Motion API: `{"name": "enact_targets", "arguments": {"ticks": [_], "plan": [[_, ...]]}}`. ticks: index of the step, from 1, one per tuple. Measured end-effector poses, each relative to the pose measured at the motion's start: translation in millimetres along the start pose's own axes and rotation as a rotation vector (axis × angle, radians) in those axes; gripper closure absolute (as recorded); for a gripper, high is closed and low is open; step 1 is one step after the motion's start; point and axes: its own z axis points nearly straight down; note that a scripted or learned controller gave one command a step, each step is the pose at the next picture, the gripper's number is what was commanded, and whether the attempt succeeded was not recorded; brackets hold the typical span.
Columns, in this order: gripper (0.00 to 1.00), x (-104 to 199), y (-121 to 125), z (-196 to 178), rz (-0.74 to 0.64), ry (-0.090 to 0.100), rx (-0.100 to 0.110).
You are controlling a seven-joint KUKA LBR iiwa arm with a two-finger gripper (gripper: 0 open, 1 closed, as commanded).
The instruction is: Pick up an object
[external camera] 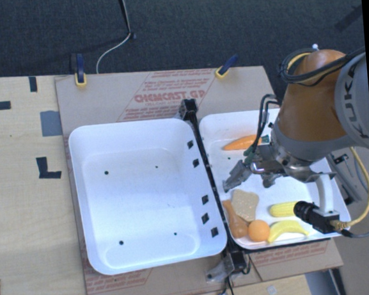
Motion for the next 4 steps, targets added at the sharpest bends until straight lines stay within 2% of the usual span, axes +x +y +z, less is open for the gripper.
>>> {"name": "enact_targets", "arguments": {"ticks": [1, 2, 3, 4], "plan": [[0.0, -3.1, 49.0, -84.7, -0.001, -0.002, -0.015], [0.0, 6.8, 136.3, -245.2, -0.003, -0.003, -0.026], [1.0, 6.2, 133.5, -245.8, 0.0, -0.003, -0.005], [1.0, 62.8, 144.2, -289.2, -0.004, 0.0, -0.01]]}}
